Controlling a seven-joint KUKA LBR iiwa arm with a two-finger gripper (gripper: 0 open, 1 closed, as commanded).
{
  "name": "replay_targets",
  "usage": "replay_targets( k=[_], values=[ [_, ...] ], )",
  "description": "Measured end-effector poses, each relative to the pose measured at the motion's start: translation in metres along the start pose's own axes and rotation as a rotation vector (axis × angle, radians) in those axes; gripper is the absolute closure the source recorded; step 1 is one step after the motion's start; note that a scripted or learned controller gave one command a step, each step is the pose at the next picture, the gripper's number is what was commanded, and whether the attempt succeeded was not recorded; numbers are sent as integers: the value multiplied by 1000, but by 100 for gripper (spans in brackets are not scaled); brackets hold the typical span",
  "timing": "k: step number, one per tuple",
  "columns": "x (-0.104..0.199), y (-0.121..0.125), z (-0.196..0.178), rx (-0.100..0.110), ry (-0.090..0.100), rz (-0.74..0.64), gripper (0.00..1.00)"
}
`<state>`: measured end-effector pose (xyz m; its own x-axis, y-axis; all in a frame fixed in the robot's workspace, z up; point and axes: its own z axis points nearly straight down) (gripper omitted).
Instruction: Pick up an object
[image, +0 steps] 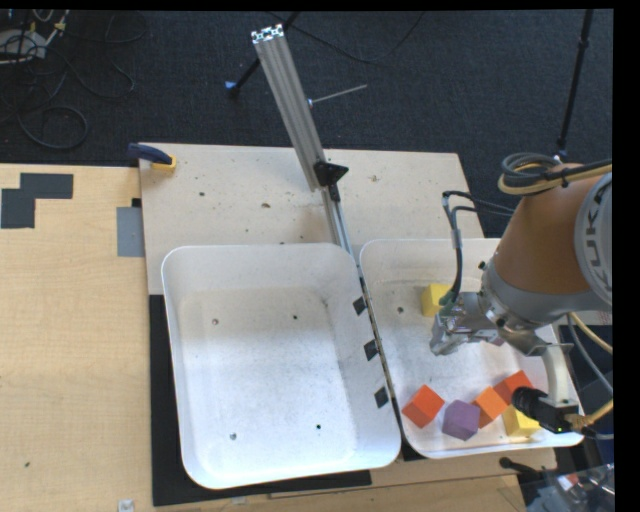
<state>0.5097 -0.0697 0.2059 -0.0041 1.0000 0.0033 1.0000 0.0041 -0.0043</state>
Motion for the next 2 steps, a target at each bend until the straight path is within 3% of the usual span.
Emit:
replay_targets(
  k=[1,2],
  values=[
    [62,-7,-6,1,1,-2,100],
    [116,3,-14,-1,-1,-1,100]
  ],
)
